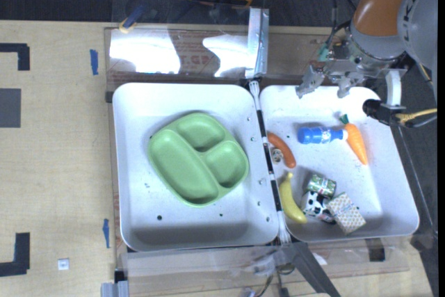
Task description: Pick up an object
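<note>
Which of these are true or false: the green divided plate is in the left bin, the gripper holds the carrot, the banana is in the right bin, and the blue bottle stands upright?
1. The green divided plastic plate lies in the left white bin. True.
2. The two-finger gripper holds the orange carrot. False: it hovers above the right bin's far edge, nothing between its fingers.
3. The yellow banana lies in the right white bin. True.
4. The blue plastic bottle stands upright. False: it lies on its side.
</note>
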Robot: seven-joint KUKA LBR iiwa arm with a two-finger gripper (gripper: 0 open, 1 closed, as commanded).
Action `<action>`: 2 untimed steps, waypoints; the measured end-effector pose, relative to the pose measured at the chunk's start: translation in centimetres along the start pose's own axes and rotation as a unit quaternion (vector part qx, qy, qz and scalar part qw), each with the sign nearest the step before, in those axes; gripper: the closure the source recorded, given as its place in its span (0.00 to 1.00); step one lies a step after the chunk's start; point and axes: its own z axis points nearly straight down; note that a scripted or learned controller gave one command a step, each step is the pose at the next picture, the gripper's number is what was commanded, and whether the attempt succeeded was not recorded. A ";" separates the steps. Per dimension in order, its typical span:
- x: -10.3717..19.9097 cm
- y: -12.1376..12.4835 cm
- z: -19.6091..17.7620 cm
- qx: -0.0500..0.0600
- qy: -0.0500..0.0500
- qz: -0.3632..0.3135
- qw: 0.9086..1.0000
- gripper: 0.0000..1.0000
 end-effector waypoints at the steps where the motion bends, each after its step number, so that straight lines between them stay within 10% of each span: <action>1: -6.4 -2.5 1.2 0.000 0.000 -0.068 0.998 0.00; 2: -12.1 -5.6 6.8 0.000 0.002 -0.088 0.996 0.00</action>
